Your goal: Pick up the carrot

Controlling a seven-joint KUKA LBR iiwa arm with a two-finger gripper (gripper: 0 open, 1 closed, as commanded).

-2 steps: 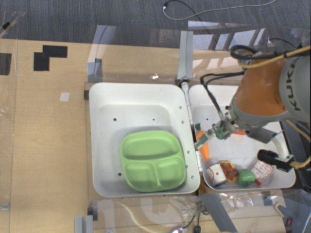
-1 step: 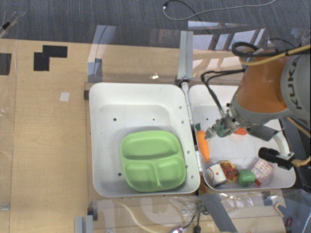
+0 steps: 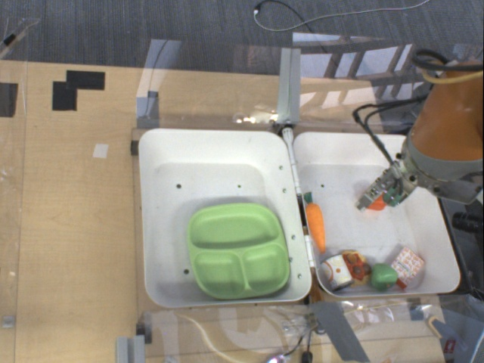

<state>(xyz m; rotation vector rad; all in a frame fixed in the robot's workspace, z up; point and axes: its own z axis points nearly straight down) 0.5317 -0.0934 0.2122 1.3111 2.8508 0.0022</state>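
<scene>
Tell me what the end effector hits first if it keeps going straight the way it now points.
Probably bare floor of the right bin. The end effector points down and left, toward the carrot by the bin's left wall, but the carrot lies further along and depth is unclear.

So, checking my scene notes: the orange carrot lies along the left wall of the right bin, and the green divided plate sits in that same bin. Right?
Not quite. The orange carrot does lie there, but the camera view shows the green divided plate in the left white bin.
</scene>
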